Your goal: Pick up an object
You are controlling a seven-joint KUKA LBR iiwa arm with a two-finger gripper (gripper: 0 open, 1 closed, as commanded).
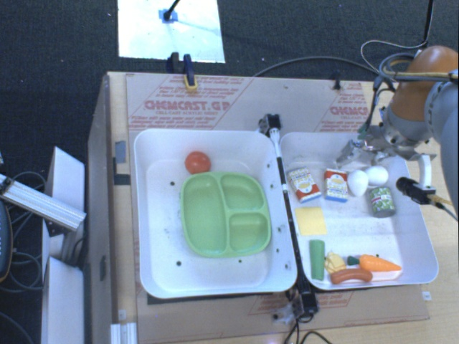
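1. My arm comes in from the right over the far corner of the right bin, the orange band above the wrist, the wrist bent down toward the bin floor.
2. My gripper hangs low at the bin's far side; whether it is wide or narrow I cannot tell, and I see nothing between its tips.
3. Just below the gripper lie two white eggs, touching each other.
4. Beside the eggs, toward the divider, stand two small cartons, one red-and-white, one with a yellow front.
5. On the other side of the eggs lies a dark green can, close under a black fitting on my wrist.
6. Farther from the gripper, toward the near rim, lies a flat yellow square.
7. Along the near rim lie a green stick, a yellow corn piece, a sausage and a carrot, crowded together.
8. Across the divider, the left bin holds a green divided plate and a red tomato just beyond it.
9. Both bins sit on a printed cardboard sheet over dark carpet.
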